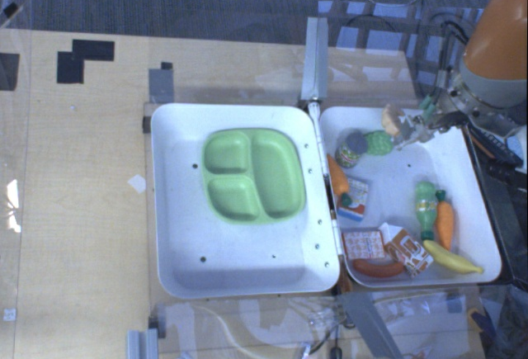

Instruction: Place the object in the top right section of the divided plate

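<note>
Pale wood covers the table [74, 209], and two shallow white bins sit on it side by side. In the left bin [177, 266] lies a green divided plate [252, 174], with one long section on its right and two smaller ones on its left. Nothing rests in any section, so the placing is not yet done.

All the loose things are in the right bin [478, 184]: a carrot [337, 176] against the left wall, a small box [355, 199] beside it, a grey ball [352, 147] and a green ball [379, 143] near the top, a green bottle [425, 207] with a second carrot [445, 221] next to it, a banana [452, 258] at the lower right, two printed cartons [363, 244] and a sausage [378, 268] along the bottom.

The arm hangs over the top right corner of that bin, with the gripper [410, 128] low beside the green ball. A pale, tan piece [391, 120] sits right at its tip; this may be the object in question, but the view is too blurred to say it is held. Whether the jaws are apart or closed I cannot tell.

By my reading the work is at the pick stage: the grasp, the carry across and the release all remain.
</note>
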### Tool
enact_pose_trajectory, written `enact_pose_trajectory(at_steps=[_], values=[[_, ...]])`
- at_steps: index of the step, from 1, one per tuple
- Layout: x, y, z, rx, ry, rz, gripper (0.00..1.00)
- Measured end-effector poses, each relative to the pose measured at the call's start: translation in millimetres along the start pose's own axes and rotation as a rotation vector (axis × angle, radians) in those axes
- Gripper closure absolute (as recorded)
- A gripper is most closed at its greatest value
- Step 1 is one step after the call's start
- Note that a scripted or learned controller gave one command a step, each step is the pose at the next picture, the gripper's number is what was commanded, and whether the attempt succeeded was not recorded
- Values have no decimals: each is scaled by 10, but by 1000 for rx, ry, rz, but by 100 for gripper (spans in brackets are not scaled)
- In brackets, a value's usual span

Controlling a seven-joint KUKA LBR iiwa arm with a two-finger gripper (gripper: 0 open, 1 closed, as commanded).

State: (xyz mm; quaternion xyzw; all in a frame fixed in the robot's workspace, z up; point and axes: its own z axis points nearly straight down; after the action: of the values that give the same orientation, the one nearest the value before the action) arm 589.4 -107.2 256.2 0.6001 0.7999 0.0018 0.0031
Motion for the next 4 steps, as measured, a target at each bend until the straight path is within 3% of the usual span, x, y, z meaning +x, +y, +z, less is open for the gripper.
enact_pose_trajectory(at_steps=[1, 2, 3, 4], values=[[762, 406, -134, -7, -1, -403, 100], [606, 813, 206, -6, -2, -390, 100], [873, 788, 190, -2, -1, -742, 100], [1803, 1133, 654, 26, 19, -911, 100]])
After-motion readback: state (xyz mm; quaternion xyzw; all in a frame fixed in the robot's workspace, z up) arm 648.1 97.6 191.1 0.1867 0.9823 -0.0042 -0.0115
